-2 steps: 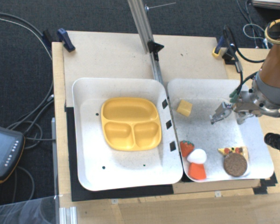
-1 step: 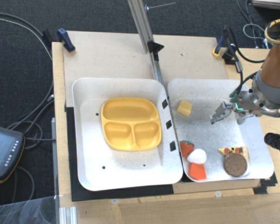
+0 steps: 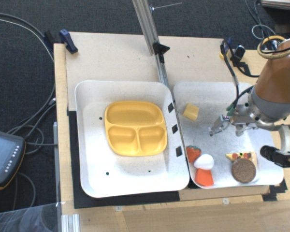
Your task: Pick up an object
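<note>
Right bin (image 3: pixel 217 93): sm tan cube (image 3: pixel 191 112), untouched.

- Two bins are set side by side on the bench (image 3: pixel 116 57): the left bin (image 3: pixel 87 144) and the right bin (image 3: pixel 208 93), their inner walls touching.
- A divided tray (image 3: pixel 135 128) is laid in the middle of the left bin.
- A small block (image 3: pixel 191 112) is placed in the right bin, toward its far left part, near the shared wall.
- A tomato-shaped toy (image 3: pixel 193 153), a rounded piece (image 3: pixel 204 162) and a carrot-shaped piece (image 3: pixel 205 177) are clustered touching in the right bin's near left corner.
- A pizza-slice toy (image 3: pixel 241 156) is set at the near right, with a round cookie (image 3: pixel 244 170) just in front, touching it.
- The gripper (image 3: pixel 227 124) is positioned over the right bin, between the small block and the pizza-slice toy.
- A clamp (image 3: pixel 67 40) is fixed at the bench's far left corner.
</note>
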You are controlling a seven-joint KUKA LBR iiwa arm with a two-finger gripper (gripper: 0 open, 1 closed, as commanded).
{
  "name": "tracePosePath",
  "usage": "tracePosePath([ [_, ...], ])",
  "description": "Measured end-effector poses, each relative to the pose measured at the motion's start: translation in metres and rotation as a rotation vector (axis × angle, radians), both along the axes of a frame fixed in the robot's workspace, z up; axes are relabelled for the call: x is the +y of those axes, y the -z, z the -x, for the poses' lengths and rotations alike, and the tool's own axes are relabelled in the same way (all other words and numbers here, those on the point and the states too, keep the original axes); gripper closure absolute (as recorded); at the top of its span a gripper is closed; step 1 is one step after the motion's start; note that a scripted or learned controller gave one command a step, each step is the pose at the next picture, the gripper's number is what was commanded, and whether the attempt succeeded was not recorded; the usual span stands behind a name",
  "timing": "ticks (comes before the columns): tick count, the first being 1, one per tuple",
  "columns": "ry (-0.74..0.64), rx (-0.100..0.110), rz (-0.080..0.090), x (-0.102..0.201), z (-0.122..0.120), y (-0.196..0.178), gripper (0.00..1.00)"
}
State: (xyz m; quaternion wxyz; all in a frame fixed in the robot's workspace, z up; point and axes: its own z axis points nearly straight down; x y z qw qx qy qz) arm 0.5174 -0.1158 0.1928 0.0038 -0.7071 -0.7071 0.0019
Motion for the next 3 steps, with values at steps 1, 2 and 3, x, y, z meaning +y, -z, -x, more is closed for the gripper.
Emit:
tracePosePath([
  [1, 0.001, 0.001, 0.000, -0.009, 0.006, 0.055, 0.00],
  [2, 0.000, 0.000, 0.000, -0.008, 0.007, 0.103, 0.00],
  [3, -0.001, -0.008, 0.000, -0.007, 0.005, 0.090, 1.00],
])
